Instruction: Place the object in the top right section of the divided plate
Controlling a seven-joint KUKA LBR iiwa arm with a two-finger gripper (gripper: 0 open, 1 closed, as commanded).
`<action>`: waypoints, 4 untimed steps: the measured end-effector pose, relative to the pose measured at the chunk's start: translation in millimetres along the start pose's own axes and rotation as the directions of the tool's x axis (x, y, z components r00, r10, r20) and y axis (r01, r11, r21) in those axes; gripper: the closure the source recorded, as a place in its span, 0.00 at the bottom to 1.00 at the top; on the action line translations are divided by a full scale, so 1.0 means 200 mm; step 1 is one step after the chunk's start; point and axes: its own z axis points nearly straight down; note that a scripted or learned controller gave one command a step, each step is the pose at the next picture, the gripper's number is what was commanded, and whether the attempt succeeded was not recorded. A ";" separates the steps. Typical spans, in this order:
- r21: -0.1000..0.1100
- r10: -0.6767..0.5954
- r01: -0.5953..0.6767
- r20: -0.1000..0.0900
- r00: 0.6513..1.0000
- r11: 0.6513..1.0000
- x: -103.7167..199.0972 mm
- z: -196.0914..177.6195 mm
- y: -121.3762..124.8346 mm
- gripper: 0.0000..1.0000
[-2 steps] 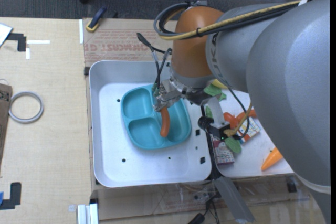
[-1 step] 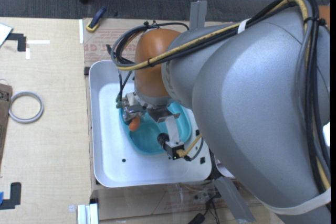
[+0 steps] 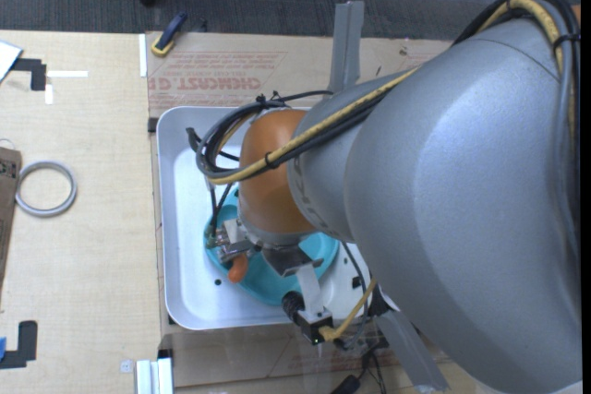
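- The arm (image 3: 462,171) comes in from the right, its grey body bulking large across the right half of the view.
- An orange band (image 3: 270,171) sits above the wrist, near the middle of the view, pointing down and to the left.
- Black and yellow cables (image 3: 277,152) run along the arm and loop around the orange band.
- The gripper (image 3: 235,258) hangs below the wrist, reaching straight down, mostly hidden under the wrist and its mount.
- A grey mount (image 3: 277,254) joins wrist and gripper.
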 end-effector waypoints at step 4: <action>0.021 -0.145 0.145 0.003 0.989 0.989 -0.25 -0.39 0.15 1.00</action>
